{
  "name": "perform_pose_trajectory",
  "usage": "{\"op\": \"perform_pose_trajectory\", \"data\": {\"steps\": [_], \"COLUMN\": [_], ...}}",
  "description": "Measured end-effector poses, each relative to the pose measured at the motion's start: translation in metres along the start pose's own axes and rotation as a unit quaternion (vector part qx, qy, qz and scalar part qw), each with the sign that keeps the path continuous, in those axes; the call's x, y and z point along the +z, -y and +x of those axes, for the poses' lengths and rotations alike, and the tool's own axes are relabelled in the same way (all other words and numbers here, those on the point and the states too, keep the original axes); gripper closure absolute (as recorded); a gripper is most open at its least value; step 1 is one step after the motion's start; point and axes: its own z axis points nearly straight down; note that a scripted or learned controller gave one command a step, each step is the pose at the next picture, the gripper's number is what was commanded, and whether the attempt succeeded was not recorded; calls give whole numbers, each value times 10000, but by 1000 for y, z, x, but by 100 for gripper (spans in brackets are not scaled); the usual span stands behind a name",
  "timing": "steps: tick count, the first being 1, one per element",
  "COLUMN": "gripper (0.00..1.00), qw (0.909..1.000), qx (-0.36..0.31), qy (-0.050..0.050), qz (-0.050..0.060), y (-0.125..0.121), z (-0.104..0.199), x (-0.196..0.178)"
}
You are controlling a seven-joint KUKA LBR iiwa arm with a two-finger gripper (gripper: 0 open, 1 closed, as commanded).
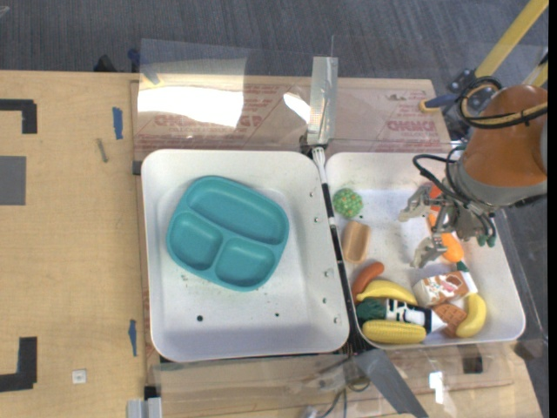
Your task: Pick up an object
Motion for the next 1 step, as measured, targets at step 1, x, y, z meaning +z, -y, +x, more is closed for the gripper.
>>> {"op": "perform_pose_trajectory", "data": {"steps": [1], "gripper": [100], "qw": [10000], "qx": [3], "qy": [50], "qz": [14], "y": [0], "z": [-3], "x": [-12]}}
